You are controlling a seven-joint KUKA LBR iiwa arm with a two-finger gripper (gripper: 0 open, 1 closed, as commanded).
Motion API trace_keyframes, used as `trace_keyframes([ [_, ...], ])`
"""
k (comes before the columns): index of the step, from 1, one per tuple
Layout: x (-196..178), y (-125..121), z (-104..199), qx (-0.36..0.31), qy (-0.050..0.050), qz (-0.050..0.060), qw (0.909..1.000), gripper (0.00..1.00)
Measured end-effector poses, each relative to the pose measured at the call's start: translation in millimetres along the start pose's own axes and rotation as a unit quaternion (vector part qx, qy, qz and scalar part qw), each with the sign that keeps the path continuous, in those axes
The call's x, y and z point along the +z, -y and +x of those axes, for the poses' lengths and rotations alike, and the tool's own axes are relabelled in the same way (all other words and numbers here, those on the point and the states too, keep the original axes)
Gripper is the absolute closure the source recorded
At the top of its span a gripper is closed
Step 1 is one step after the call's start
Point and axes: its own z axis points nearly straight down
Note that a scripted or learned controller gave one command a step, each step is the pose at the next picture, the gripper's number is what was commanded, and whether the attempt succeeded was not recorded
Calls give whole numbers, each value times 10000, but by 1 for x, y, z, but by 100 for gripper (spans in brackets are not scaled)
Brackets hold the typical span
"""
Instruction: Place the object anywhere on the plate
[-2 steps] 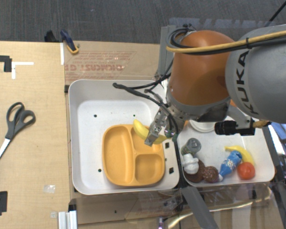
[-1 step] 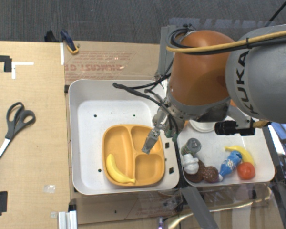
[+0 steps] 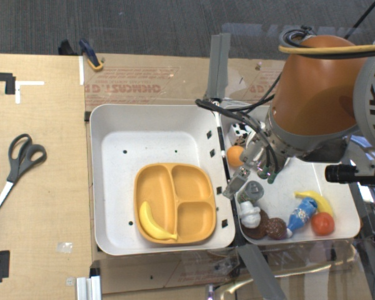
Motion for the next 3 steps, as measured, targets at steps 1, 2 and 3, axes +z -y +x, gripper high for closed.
trace_keyframes([
  [1, -9, -1, -1, -3, 8, 0, 10000, 100],
  [2, 36, -49, 34, -521, -14, 9, 9986, 100],
  [3, 35, -49, 34, -516, -14, 8, 9987, 0],
])
